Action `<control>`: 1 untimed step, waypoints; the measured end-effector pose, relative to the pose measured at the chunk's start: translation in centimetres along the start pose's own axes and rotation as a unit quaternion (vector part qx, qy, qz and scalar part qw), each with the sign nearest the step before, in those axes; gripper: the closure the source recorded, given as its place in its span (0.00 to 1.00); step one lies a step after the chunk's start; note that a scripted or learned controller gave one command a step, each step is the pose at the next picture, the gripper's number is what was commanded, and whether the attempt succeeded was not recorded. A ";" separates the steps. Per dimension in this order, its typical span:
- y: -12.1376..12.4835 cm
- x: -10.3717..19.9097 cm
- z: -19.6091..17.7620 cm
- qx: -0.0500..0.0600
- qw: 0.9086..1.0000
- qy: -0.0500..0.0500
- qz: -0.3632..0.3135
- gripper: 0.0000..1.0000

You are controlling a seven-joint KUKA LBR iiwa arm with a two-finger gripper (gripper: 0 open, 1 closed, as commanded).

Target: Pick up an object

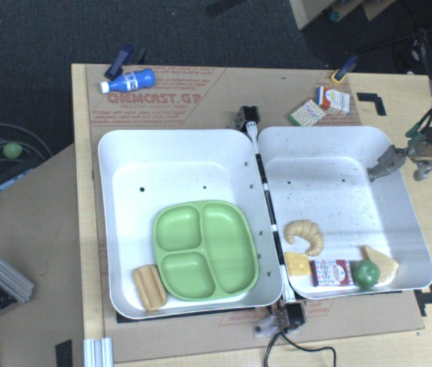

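Gripper (388, 161) sits at the right bin's (330, 147) 2 o'clock rim — can't tell its jaw state. Nearest target, the croissant (306, 235), lies toward 7 o'clock from it, long axis roughly 10-to-4.

Blue bottle (128, 81), small cartons (321, 107) on bench behind bins.

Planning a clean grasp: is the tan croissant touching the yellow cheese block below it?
Apart: the camera view shows white bin floor between the tan croissant and the yellow cheese block.
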State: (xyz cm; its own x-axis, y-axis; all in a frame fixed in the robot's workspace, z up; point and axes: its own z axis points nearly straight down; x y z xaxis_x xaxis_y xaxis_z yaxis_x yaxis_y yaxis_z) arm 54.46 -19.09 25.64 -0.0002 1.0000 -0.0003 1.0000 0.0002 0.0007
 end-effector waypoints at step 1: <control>-1.0 6.2 3.9 0.001 1.000 0.001 -0.001 0.00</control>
State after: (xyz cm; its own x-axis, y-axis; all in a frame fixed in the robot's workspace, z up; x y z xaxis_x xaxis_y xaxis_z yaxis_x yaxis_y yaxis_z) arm 53.45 -12.86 21.74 -0.0015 1.0000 0.0012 1.0000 0.0015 -0.0018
